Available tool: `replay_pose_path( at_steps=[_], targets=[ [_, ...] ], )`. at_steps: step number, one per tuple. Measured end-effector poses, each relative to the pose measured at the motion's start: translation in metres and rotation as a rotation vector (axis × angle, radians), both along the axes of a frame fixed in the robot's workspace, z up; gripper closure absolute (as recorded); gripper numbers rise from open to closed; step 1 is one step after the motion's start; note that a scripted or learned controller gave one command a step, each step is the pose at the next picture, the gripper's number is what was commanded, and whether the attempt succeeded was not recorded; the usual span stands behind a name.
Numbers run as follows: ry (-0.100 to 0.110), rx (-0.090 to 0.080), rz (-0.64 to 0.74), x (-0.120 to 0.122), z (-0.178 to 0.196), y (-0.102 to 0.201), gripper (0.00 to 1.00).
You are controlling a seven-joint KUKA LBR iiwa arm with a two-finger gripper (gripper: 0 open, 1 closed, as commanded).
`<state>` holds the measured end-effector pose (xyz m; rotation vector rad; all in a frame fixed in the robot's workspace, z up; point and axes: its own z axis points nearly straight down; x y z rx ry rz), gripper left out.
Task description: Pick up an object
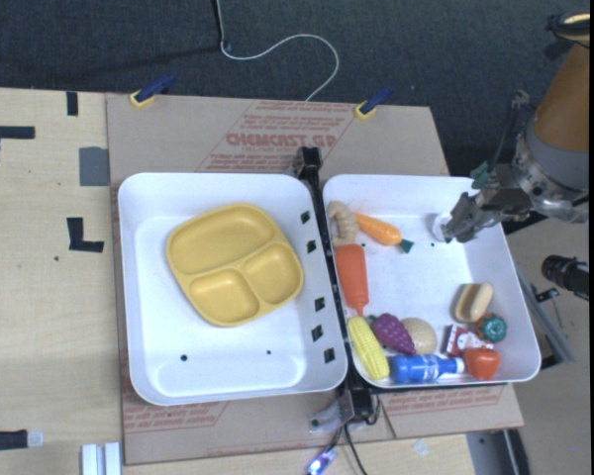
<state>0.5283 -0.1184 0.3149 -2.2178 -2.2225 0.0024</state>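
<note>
The right bin (495, 265) holds several toy foods: an orange carrot (378, 230), a beige piece (343, 222), a long orange-red sausage (352, 275), a yellow corn cob (367, 347), purple grapes (393, 332), a blue bottle (423, 368), a hot dog bun (472, 302), a teal ball (493, 328) and a red piece (482, 362). My gripper (459, 224) hangs over the bin's upper right part, right of the carrot and apart from every toy. Nothing shows between its dark fingers.
The left bin (148, 305) holds a yellow three-compartment plate (234, 263). Both bins rest on a cardboard sheet (277, 132). A white cable (277, 47) loops at the back. The grey arm with its orange band (564, 97) comes in from the right.
</note>
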Motion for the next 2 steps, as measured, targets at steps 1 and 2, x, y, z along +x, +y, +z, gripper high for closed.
replay_pose_path(
  at_steps=[1,2],
  targets=[
    [-0.006,-0.002,-0.005,-0.046,0.063,-0.031,1.0],
    [0.0,0.001,0.004,-0.044,0.052,0.028,1.0]
  ],
)
